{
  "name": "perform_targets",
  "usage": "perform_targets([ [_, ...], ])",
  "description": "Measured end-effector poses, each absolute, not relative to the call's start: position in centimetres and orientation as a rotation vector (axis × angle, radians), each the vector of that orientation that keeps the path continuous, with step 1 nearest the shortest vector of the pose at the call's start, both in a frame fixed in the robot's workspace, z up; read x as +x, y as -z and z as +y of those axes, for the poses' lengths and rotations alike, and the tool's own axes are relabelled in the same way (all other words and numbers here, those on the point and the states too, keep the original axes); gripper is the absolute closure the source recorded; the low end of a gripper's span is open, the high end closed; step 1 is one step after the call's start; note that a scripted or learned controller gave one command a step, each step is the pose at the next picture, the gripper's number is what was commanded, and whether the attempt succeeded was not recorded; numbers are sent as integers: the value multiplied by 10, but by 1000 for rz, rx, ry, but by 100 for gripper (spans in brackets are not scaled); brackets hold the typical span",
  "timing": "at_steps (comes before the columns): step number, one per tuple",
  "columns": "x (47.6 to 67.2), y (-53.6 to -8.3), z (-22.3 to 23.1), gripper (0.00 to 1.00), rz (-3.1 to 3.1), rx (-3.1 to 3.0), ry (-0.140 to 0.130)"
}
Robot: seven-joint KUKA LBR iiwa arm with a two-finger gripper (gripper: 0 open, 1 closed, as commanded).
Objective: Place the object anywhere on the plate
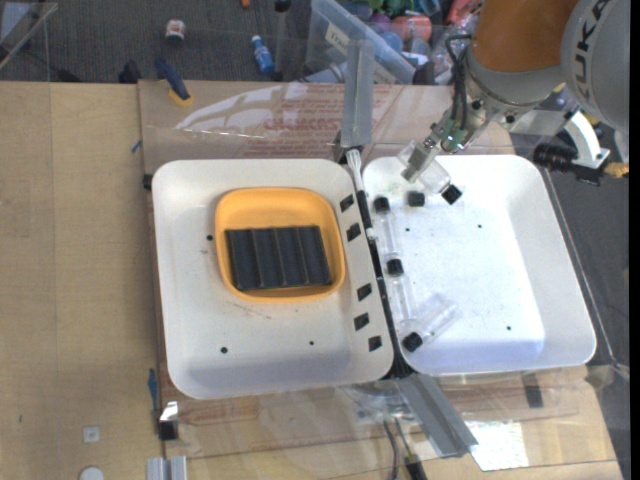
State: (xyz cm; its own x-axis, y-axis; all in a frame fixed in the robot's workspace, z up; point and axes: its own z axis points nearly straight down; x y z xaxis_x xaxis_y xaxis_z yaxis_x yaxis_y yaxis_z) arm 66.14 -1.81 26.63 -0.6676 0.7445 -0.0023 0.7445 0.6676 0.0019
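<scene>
We cannot tell our gripper's state above the right bin's far-left corner, since the yellow plate already carries the dark block.

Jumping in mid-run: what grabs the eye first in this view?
The orange plate in the left bin, with a dark ribbed block lying on it. Next, the arm's orange band at top right, its gripper low over the right bin's back left corner.

wooden bench, two white bins
</scene>
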Motion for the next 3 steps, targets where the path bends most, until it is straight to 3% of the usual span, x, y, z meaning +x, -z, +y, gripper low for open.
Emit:
perform_targets([
  [1, 665, -262, -28, 100, 2893, 1216, -1],
  [2, 661, -318, -40, 100, 3015, 845, -4],
  [3, 661, -323, -41, 100, 3013, 854, -5],
])
